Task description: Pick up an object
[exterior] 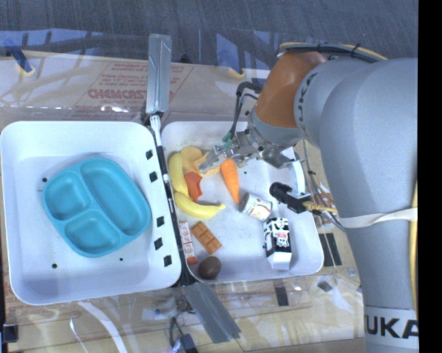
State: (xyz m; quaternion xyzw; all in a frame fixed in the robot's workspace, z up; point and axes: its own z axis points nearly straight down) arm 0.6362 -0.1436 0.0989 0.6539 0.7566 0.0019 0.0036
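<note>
My gripper [231, 151] hangs low in the right bin [306, 259], near its back wall. It sits right at the top end of an orange carrot [231, 182], which points toward the bin's front. Whether the carrot is held is hidden by the wrist above it. Just left of the carrot lie a yellow banana [182, 195], a red-orange piece [193, 185] and a pale yellow piece [192, 155].
The right bin also holds a small jar [257, 209], a cow-print carton [278, 243], a brown waffle piece [204, 237] and a dark round fruit [209, 268]. A blue divided plate [95, 205] lies in the left bin [18, 271]. The arm covers the right bin's far right side.
</note>
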